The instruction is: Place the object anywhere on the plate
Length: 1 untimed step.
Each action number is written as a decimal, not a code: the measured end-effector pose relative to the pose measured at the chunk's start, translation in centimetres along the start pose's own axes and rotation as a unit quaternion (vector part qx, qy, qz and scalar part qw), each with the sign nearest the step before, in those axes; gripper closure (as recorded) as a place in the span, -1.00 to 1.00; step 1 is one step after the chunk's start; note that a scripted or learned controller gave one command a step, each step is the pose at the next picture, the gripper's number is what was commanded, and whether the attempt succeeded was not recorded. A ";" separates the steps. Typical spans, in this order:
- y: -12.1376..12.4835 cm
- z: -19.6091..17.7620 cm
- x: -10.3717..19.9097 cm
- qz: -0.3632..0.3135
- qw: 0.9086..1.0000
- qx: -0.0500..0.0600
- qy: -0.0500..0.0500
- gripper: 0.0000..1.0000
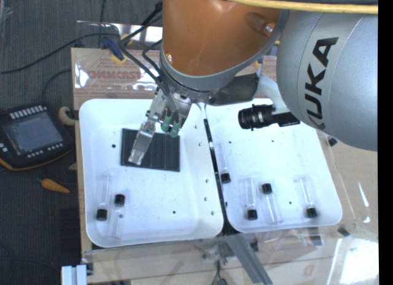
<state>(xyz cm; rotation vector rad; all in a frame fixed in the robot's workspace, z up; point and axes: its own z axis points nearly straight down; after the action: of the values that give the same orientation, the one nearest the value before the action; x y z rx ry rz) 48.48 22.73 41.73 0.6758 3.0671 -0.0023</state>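
Camera view: left bin [92, 155] contains dark plate [161, 152] and two capped vials [105, 201]; gripper [153, 133] above plate, opening indeterminate. Right bin [319, 155] contains three vials [270, 201]. Arm [331, 69] marked "KUKA".

Dark, perhaps carpeted floor [37, 26] around a wooden bench [83, 72].

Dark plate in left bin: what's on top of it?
The gripper hangs over the dark plate, one finger reaching across its left part. No loose object is visible on the exposed surface. Whatever lies directly beneath the finger and wrist is covered.
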 end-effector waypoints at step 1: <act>0.0 0.0 0.0 0.000 1.000 0.000 0.000 -1.00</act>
<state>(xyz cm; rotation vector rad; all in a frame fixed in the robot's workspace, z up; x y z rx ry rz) 48.48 22.73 41.73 0.6758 3.0671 -0.0023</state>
